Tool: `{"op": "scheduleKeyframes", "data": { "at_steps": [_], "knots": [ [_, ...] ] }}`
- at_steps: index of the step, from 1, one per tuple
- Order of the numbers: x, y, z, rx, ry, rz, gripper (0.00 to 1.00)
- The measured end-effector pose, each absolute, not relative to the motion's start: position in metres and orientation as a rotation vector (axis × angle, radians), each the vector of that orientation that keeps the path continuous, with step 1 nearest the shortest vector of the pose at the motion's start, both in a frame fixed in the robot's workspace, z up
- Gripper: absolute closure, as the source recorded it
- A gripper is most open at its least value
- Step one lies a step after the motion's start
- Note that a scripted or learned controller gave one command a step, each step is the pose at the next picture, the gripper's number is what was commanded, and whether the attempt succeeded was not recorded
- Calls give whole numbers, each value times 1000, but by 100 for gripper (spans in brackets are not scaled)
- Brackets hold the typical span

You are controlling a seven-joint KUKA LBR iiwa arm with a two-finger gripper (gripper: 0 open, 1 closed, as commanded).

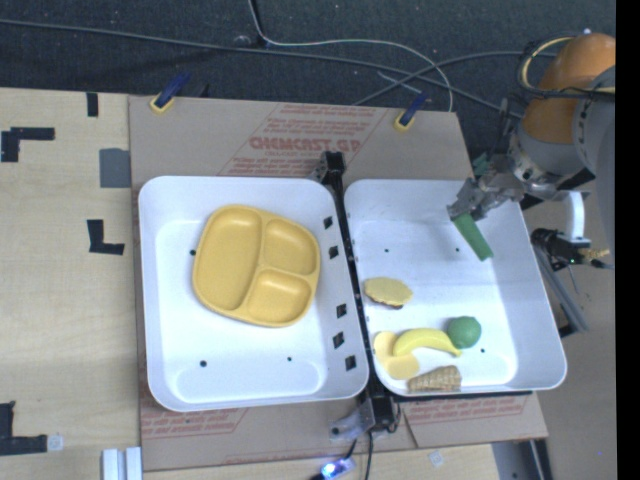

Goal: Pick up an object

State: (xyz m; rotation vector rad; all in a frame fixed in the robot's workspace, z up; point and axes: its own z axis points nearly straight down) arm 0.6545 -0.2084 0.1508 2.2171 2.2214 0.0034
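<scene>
Green stick (pixel 472 236) hangs tilted from the hand (pixel 470 208), pinched between its fingers at the upper right of the frame, over the right bin (pixel 520 298). Lower in that bin lie a banana (pixel 425 342), a green ball (pixel 463 331) and a cookie (pixel 387 291); a yellow plate (pixel 256 265) sits in the left bin (pixel 165 298).

A robotics lab: taped bench (pixel 60 268), loose cables (pixel 330 43), clamped cardboard (pixel 300 138) under bins.
</scene>
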Motion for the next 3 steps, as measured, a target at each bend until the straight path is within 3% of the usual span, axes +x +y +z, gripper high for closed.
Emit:
{"op": "scheduleKeyframes", "data": {
  "at_steps": [2, 3],
  "knots": [
    [651, -212, 265, 2216, 2220, 4, 100],
    [657, -166, 267, 2216, 2228, 1, 100]
  ]
}}
